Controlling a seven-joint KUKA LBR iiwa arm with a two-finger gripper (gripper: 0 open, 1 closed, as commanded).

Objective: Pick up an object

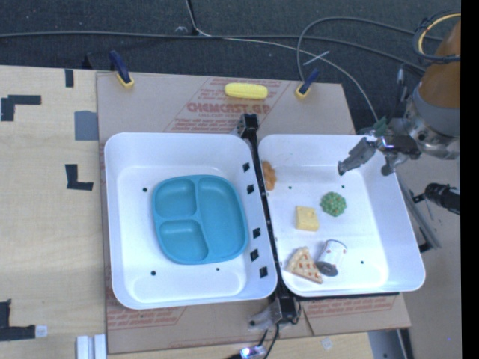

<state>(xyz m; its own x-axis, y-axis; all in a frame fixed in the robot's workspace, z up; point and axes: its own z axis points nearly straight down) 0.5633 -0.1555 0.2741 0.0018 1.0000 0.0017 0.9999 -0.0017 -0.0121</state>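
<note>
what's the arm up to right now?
The KUKA arm reaches in from the right, its claw open over the upper right part of the right bin, holding nothing. That bin holds a green broccoli piece, a yellow cheese block, a pizza slice, a small white and grey cup and an orange piece by the divider. A blue divided tray sits in the left bin. No pick has happened yet.

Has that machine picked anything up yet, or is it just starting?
Nothing is picked up yet. The claw hangs open over the right bin's upper edge, holding nothing. The broccoli, cheese cube, pizza slice and small cup all lie in the bin.
</note>
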